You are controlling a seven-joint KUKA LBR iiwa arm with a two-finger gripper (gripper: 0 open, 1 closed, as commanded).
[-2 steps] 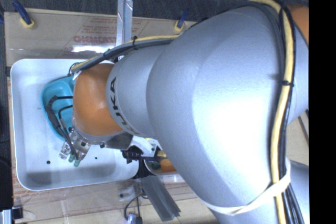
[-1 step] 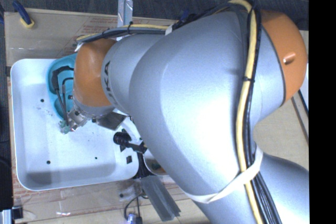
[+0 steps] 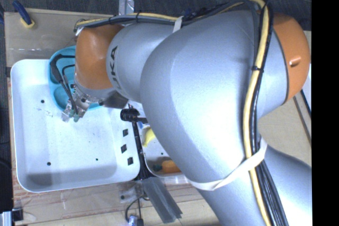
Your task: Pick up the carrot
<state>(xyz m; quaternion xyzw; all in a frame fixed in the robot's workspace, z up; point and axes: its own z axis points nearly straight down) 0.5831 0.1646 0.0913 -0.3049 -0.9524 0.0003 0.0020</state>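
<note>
We see the arm reaching across both bins, its gripper low over the left bin, beside a blue object at that bin's upper edge. Whether the tool is spread or pinched, we cannot tell; too small and blurred. Nothing is visible between its tips.

The carrot appears as an orange sliver in the right bin, near its lower rim, mostly hidden under the arm, with a yellow item just above it.

Risks, as we judge them:
1. Gripper is in the wrong bin, well apart from the carrot; closing here grabs nothing or the blue object.
2. Carrot lies near the rim; a descent could strike the wall.
3. Yellow item nearby could be taken instead.
</note>
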